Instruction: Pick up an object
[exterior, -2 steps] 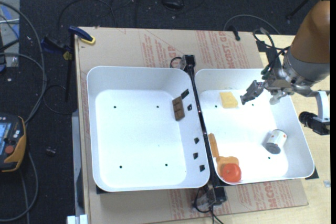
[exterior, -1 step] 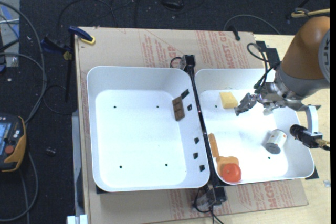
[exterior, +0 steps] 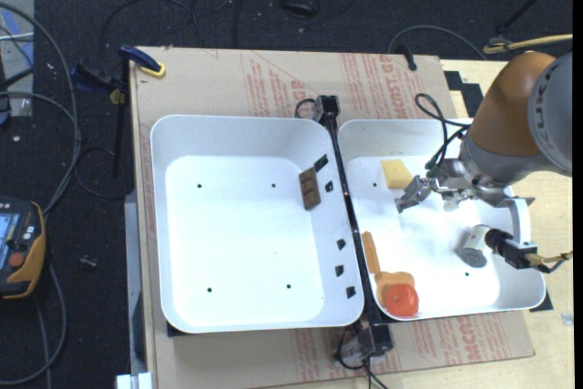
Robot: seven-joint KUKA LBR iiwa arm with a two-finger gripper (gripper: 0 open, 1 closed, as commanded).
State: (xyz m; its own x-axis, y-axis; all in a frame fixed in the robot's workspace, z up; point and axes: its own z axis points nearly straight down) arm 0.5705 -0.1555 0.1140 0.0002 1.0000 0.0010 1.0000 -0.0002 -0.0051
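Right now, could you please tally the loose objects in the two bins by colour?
Brown: 1, the brown block in the left bin.
Yellow: 1, the yellow piece in the right bin.
Orange and red: 1, the orange-handled item.
Grey: 1, the grey cylinder.
Total: 4

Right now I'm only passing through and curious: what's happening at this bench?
A grey and orange robot arm reaches into the right bin, its pincer hovering just beside a pale yellow block, with nothing visibly held. Near the front of that bin lie a red ball and an orange piece. A small brown block rests in the left bin.
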